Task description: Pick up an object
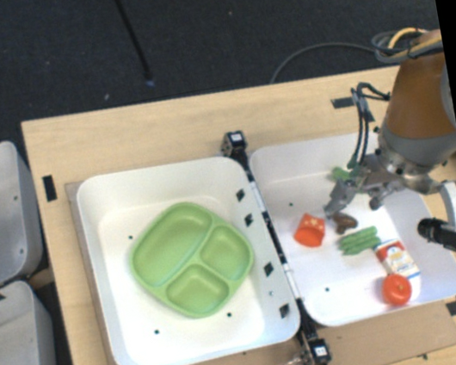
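My gripper (354, 203) hangs over the middle of the right bin (295, 165), open, with nothing between its grey fingers (335, 204). Just below the left fingertip lies a small brown item (344, 221). To its left sits an orange-red piece (309, 230). A green pod (359, 241) lies just in front of the brown item. Further front are a small red-and-white carton (395, 258) and a red tomato-like ball (395, 289). A small green item (340, 173) shows behind the gripper, partly hidden by it.
The left bin (122, 327) holds a green divided plate (192, 258). A rim with black clips (261, 224) separates the two bins. The arm's orange band (419, 100) rises at the right, with cables (363, 114) beside it.
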### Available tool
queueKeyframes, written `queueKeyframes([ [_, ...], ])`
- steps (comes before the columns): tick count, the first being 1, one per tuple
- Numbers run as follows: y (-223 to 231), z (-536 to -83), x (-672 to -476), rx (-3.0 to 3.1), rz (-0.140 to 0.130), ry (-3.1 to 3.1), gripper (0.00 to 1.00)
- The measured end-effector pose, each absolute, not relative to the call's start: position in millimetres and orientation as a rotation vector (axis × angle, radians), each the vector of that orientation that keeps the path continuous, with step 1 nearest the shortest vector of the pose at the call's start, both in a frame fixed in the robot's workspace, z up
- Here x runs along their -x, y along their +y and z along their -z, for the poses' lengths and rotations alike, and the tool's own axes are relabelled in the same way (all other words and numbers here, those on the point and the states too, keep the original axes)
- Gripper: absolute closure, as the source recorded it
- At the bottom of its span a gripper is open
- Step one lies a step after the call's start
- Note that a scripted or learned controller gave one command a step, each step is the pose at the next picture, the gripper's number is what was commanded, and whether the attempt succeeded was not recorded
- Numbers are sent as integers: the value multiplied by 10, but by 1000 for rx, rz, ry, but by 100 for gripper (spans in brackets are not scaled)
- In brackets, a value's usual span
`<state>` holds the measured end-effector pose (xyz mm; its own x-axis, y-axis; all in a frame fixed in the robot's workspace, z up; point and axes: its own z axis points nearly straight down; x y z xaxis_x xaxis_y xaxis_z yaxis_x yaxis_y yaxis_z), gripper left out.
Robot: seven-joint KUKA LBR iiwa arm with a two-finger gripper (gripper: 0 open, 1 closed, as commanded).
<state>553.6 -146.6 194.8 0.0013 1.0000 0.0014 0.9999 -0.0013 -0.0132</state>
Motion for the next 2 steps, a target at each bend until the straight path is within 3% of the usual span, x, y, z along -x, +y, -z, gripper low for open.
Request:
queueKeyframes([
  [1,-1464,-2022,-5566,2220,-1,-2223,0],
  [2,-1443,-1392,-5573,2221,-6,-2218,0],
])
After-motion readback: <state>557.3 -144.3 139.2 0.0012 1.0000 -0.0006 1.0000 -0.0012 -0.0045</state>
